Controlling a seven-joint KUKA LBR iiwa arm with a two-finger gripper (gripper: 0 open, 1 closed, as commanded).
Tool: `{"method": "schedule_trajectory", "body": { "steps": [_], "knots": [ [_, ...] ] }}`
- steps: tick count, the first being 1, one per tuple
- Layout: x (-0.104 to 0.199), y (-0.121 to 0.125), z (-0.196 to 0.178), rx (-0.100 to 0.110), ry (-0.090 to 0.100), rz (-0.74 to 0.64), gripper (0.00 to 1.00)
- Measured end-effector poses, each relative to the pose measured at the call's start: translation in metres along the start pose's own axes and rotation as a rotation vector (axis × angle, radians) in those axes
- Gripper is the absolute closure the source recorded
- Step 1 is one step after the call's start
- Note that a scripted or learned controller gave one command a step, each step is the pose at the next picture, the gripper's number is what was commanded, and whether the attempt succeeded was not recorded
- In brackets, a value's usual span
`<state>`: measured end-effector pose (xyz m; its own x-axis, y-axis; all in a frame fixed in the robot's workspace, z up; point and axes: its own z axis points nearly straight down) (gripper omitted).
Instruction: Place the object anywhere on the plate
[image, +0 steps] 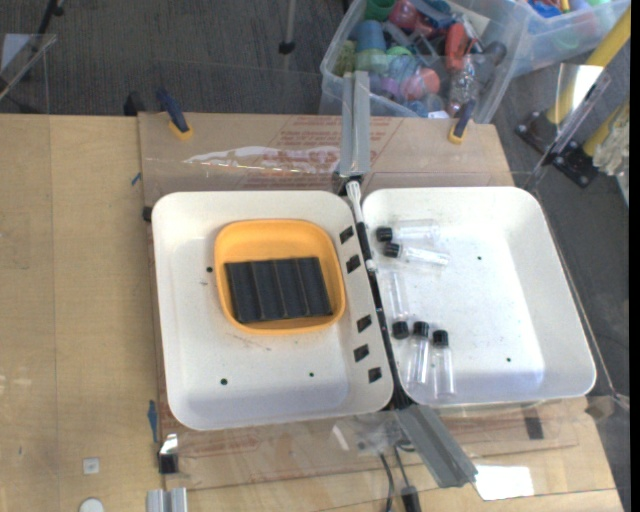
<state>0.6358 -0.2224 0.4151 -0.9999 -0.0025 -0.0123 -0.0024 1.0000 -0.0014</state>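
An orange plate sits in the left bin, and a black ribbed block lies flat on it. In the right bin lie several clear vials with black caps: two near the top left and a cluster by the divider at the lower left.
A metal rail runs back from the divider between the bins. A clear tub of colourful toys stands behind the bench. Blue clamps hold a cardboard sheet at the back. Wooden bench surface extends to the left.
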Motion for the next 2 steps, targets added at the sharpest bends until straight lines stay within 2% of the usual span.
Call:
{"method": "schedule_trajectory", "body": {
  "steps": [1, 2],
  "knots": [
    [0.03, -0.001, -0.023, -0.003, 0.004, -0.384, 1.0],
    [0.081, 0.0, -0.023, -0.005, 0.007, -0.525, 1.0]
  ]
}}
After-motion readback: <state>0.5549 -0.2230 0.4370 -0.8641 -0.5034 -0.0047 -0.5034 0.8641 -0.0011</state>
